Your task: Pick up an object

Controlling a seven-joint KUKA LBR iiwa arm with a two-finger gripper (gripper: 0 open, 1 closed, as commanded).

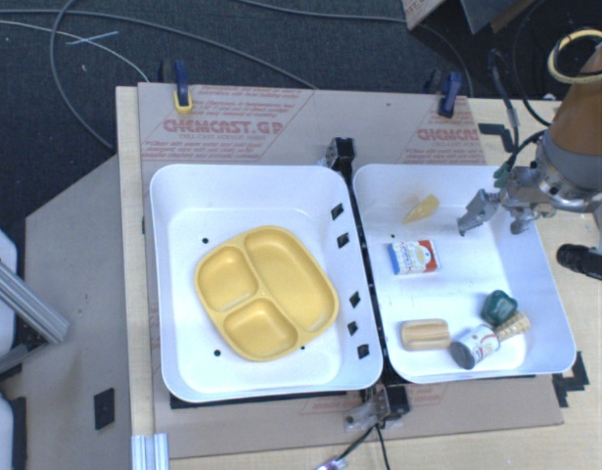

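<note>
The board under the bins on the counter (134, 292) reads "CHEMCAST GP" in red. My end effector (496, 213) hovers spread and released above the top of the right bin (565, 311), gripping nothing. Left of it lies a yellow wedge (422, 208); below that, a small white-and-red packet (413, 257). Further down sit a tan block (425, 334), a small bottle (482, 343) and a green piece (498, 306). The left bin (173, 262) holds a yellow divided plate (266, 292).

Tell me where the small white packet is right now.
The packet lies in the right bin, near its left wall, below the yellow wedge and above the tan block.
</note>
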